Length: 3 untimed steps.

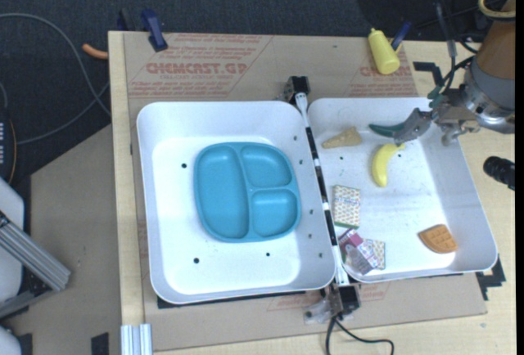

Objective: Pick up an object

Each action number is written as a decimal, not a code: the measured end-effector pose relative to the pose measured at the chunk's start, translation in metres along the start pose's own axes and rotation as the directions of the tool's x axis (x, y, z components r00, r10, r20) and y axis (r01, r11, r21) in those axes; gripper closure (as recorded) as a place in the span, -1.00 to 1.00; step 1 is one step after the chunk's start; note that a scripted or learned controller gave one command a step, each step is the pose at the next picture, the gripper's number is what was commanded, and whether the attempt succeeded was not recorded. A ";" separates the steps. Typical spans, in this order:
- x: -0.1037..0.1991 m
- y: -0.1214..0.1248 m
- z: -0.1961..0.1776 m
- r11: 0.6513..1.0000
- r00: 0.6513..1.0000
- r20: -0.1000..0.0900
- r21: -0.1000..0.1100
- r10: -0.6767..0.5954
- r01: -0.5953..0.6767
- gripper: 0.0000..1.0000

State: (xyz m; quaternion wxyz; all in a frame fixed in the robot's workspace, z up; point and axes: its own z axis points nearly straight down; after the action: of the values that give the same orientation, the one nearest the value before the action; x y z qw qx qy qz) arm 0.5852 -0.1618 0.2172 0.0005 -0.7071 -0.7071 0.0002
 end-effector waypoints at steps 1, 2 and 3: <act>0.038 -0.003 0.076 1.000 1.000 -0.001 0.002 -0.001 0.001 -1.00; 0.028 0.010 0.133 1.000 1.000 -0.001 0.003 0.001 -0.001 -1.00; 0.028 0.011 0.122 1.000 1.000 0.000 -0.001 0.001 -0.001 1.00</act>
State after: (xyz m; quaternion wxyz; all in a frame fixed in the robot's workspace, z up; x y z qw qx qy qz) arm 0.5964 -0.1341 0.0947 0.0003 -0.7073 -0.7069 -0.0001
